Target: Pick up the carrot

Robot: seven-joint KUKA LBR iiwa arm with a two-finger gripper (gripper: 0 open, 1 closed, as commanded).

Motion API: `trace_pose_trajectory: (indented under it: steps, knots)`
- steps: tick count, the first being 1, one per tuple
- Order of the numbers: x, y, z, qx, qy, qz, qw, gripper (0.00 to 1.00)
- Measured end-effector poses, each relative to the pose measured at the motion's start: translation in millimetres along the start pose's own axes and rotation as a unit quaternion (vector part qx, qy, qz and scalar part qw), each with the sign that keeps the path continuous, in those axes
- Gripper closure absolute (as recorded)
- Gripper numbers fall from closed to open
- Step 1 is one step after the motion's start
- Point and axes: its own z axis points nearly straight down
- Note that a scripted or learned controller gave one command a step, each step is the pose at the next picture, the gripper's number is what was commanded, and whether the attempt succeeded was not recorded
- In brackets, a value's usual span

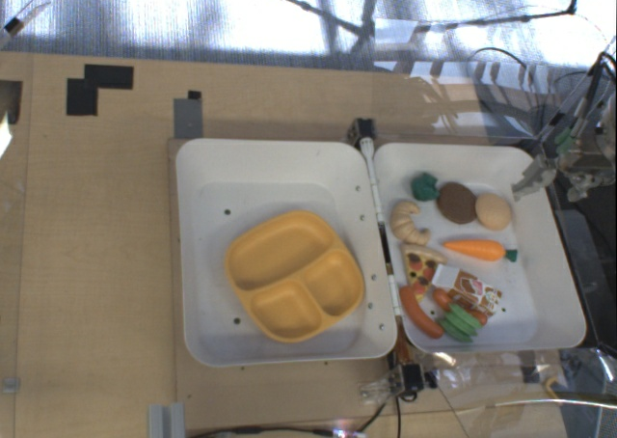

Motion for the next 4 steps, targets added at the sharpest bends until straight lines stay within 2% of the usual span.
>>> trace_pose_trajectory:
  steps: [1,2,3,4]
  knots:
    - [-7.5,-28.0,106.0,0.003,0.001,-0.059,0.9983,0.0]
    - [13.1,1.2,189.2,-0.004,0.002,-0.04,0.9992,0.0]
    - [-20.3,-69.8,187.9,-0.003,-0.002,-0.232,0.9727,0.0]
    - [-18.9,-65.2,175.5,-0.009,-0.004,-0.232,0.9726,1.0]
